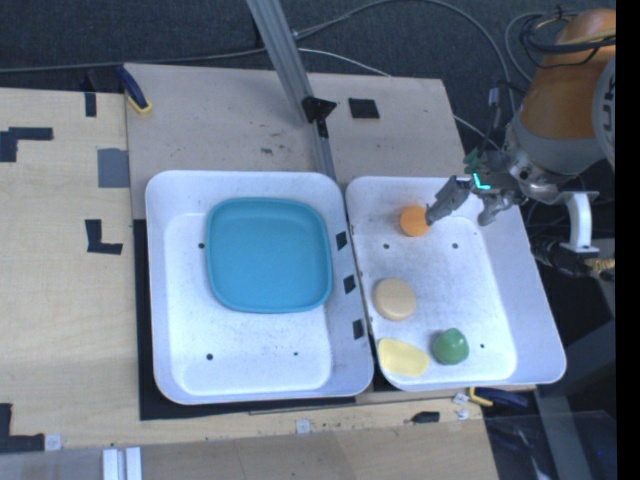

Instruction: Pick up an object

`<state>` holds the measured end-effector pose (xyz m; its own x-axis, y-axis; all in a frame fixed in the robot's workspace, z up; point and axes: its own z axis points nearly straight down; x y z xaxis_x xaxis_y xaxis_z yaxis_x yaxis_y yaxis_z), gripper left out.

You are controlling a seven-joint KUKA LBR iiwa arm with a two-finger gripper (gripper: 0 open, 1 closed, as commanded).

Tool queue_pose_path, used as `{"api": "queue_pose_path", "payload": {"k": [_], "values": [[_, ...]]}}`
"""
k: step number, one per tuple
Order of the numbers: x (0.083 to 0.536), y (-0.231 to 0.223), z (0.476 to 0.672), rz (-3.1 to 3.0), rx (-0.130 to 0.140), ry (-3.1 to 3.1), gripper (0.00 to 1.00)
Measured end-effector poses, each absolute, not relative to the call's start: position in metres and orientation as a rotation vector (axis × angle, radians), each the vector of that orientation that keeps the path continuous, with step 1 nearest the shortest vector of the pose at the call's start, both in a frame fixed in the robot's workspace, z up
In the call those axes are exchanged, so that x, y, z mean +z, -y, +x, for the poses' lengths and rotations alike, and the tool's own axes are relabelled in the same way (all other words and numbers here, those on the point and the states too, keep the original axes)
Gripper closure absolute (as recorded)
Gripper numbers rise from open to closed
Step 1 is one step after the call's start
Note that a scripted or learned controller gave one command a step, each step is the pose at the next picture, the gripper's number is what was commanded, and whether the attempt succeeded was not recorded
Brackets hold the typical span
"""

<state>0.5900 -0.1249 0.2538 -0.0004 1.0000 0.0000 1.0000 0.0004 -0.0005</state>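
Four objects lie in your right bin (520, 298); the gripper (462, 206), fingers spread and pinching nothing, hangs just beside the orange ball (412, 221), likeliest target.

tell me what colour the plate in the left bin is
Light blue. The plate shows best in the camera view, lying in the left bin.

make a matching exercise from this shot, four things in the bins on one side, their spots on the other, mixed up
Things:
1. blue plate
2. orange ball
3. green ball
4. yellow piece

Places:
A. right bin, near left corner
B. right bin, far end, beside the gripper
C. left bin
D. right bin, near edge, just right of the yellow piece

Pairs: 1-C, 2-B, 3-D, 4-A
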Motion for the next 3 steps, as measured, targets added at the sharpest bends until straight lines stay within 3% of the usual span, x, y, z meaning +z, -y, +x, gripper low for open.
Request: {"api": "queue_pose_path", "payload": {"k": [1,3], "values": [[0.254,0.125,0.59,-2.221,0.001,2.222,0.0],[0.165,0.133,0.589,-2.219,0.004,2.219,0.0]]}}
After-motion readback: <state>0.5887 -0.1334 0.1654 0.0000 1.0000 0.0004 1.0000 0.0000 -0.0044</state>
